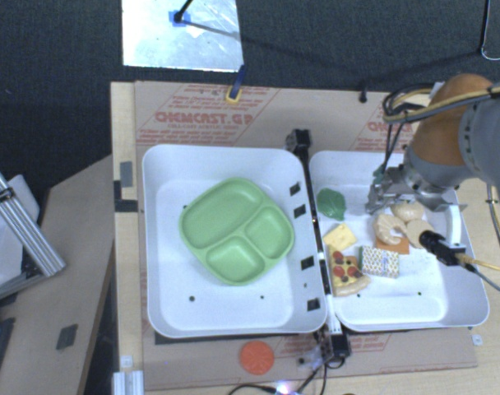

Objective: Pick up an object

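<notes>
The right bin [414, 309] holds several toy foods. A green leafy piece [331, 203] lies at its left, with a yellow cheese wedge [340, 237] and a pizza slice [347, 273] below it. A patterned small box [380, 262] sits mid-bin. A pale doughnut [391, 230] and a beige bun [409, 211] lie just beside my gripper [380, 194]. The gripper hangs low over the bin's upper middle, immediately left of the bun and above the doughnut. Nothing shows between its fingers.
The left bin [164, 220] carries a green divided plate [238, 230]. A black divider with clips [312, 220] runs between the bins. An orange disc [256, 355] lies on the cardboard in front. A shiny sheet [182, 23] lies beyond the bench.
</notes>
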Available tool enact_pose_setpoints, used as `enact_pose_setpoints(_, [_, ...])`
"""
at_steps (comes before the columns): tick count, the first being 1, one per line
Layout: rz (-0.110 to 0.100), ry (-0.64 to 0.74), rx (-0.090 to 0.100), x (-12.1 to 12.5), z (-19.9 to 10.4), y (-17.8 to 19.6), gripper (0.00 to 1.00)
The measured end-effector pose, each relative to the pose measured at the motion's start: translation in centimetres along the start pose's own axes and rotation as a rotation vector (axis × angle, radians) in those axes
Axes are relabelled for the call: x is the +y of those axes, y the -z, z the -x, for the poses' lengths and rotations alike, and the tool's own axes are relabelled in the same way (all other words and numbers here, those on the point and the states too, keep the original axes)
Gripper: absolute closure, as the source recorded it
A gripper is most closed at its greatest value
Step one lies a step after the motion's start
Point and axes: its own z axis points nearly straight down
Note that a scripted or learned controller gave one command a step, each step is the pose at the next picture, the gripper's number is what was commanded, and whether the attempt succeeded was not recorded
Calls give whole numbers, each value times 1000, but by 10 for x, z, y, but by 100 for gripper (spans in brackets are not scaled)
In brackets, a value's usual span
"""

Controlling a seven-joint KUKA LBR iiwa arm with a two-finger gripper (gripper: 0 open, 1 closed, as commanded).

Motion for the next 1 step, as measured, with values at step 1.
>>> enact_pose_setpoints(1, [1, 0, -1, -3, 9, 56, 100])
